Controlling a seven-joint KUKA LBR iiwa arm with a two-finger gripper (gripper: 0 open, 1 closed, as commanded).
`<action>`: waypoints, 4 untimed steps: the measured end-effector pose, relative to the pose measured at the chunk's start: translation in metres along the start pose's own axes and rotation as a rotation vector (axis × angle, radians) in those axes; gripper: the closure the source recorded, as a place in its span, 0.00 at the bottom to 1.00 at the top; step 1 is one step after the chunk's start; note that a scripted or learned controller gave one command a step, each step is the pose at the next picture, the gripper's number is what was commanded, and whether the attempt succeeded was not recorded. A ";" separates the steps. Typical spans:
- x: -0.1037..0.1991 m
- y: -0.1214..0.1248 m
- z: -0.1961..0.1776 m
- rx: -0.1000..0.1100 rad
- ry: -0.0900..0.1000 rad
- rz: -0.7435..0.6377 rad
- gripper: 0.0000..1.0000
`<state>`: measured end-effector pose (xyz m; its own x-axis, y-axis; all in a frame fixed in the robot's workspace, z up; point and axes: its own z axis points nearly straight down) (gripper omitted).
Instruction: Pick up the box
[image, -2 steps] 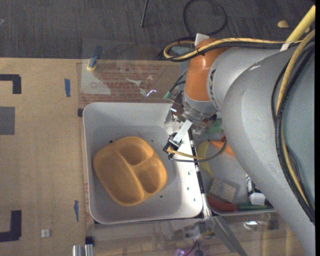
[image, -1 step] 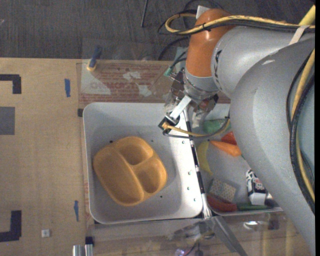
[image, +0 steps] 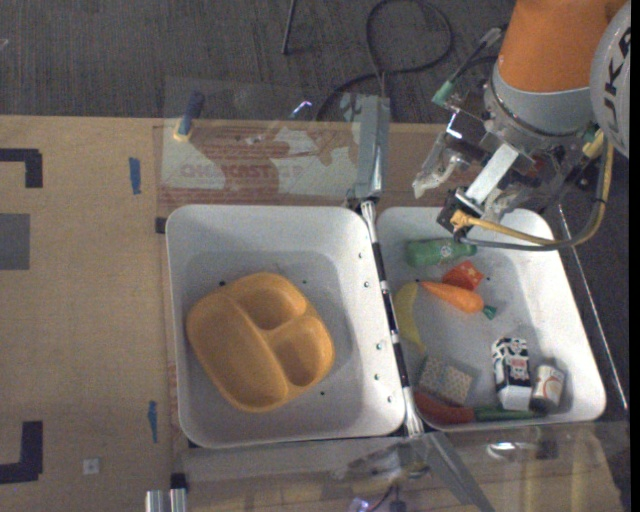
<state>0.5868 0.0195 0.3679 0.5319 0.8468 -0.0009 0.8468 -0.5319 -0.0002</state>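
The box (image: 511, 371) is a small white carton with black cow patches. It lies in the near right corner of the right bin (image: 560, 290). My gripper (image: 445, 185) hangs from the grey and orange arm over the far edge of that bin, well above and behind the box, with nothing seen in its grip.
The right bin also holds a green bottle (image: 437, 250), a red pepper (image: 463, 273), a carrot (image: 455, 297), a banana (image: 405, 312), a checkered pouch (image: 447, 380), a red chili (image: 443, 408) and a small cup (image: 548, 386). An orange divided plate (image: 260, 340) lies in the left bin (image: 200, 240).
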 end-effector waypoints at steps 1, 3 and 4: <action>0.072 0.016 0.143 0.003 0.000 -0.014 0.00; 0.069 0.005 0.125 0.002 0.000 -0.013 0.00; 0.192 -0.052 0.243 0.000 0.003 -0.121 0.00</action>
